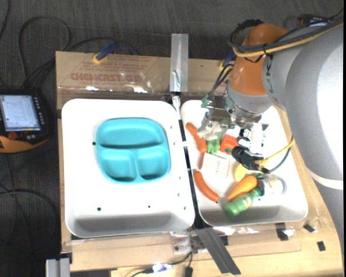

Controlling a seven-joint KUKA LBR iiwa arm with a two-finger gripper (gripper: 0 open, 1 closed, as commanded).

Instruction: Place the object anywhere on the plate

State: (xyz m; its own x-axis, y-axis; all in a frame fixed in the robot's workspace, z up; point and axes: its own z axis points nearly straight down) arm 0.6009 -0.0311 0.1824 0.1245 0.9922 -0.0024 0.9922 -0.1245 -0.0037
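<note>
Dark carpet seen around wooden bench with two white bins. Turquoise three-compartment plastic plate (133, 149) seen bare in left bin (81, 206). Toy food pieces, including orange carrot (243, 186), left in right bin (288, 206). Gripper (216, 133) lowered among them; grip state cannot be told. Pickup and placing judged not yet done.

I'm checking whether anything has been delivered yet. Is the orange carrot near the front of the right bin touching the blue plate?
Apart. The camera view shows the carrot in the right bin, the blue plate in the left bin, their rims between them.
</note>
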